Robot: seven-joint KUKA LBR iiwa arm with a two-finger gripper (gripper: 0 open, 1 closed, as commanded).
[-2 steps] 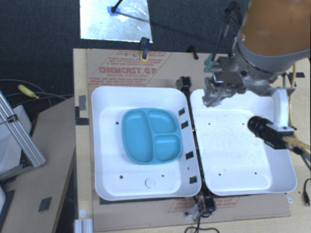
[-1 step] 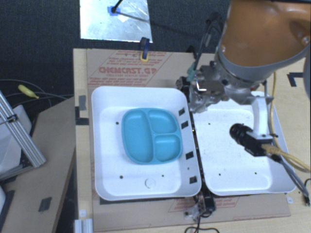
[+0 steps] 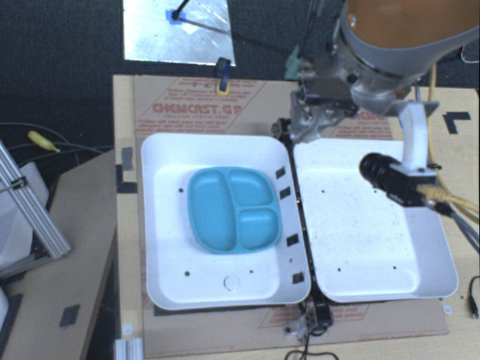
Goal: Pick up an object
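Note:
A light blue divided plate [image 3: 231, 208] with three compartments lies flat in the middle of the left bin [image 3: 169, 276]. My gripper [image 3: 309, 123] hangs at the far edge of the bench, over the back end of the divider between the two bins. It is well above and behind the plate, to the plate's right. The grey arm with its orange band [image 3: 405, 10] rises from it at the top right.
The right bin [image 3: 375, 268] sits beside the left one, joined along a black clipped divider [image 3: 296, 216]. Brown cardboard [image 3: 195, 103] lies under both bins. A blue and yellow clamp [image 3: 223, 75] sits at the cardboard's far edge.

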